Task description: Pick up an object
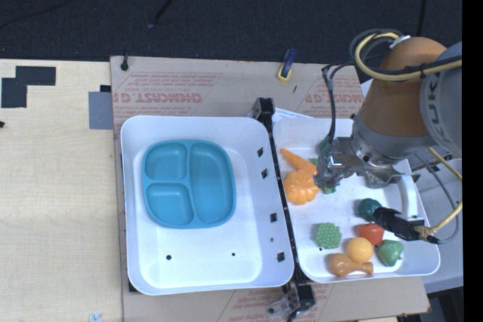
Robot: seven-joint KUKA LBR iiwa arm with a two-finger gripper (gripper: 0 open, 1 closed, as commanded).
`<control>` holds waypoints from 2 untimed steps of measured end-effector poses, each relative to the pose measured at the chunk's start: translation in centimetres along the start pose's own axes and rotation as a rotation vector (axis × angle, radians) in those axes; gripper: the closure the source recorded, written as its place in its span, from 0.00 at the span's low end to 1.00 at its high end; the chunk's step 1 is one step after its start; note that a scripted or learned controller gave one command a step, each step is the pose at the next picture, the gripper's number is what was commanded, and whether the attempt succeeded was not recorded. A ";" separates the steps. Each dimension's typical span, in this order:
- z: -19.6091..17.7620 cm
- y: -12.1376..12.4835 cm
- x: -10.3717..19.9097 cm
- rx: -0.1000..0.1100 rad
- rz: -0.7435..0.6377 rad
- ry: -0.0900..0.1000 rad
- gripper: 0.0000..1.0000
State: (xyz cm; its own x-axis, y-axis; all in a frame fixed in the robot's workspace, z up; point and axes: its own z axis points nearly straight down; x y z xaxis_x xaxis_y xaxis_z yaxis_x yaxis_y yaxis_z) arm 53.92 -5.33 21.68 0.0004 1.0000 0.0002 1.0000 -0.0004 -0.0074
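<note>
The right bin (423, 264) holds toy foods: an orange carrot (296, 158), an orange pumpkin-like piece (300, 188), a green broccoli piece (327, 234), a dark green piece (369, 208), a red piece (370, 232), a yellow-orange ball (360, 249), a tan piece (343, 265) and a green pepper (390, 253). My gripper (326, 176) hangs low in this bin, just right of the pumpkin-like piece and the carrot's end. Whether anything sits between its fingers is not visible.
The left bin (196, 260) holds a blue divided plate (188, 184). A black divider (273, 185) runs between the bins. The arm's grey and orange body (404, 98) covers the right bin's far right part. Cardboard lies under both bins.
</note>
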 end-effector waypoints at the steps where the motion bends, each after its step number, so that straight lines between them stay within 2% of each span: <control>1: -0.6 0.9 0.7 -0.003 -0.002 0.001 1.00; 2: -2.0 0.7 -0.4 -0.004 -0.001 0.000 1.00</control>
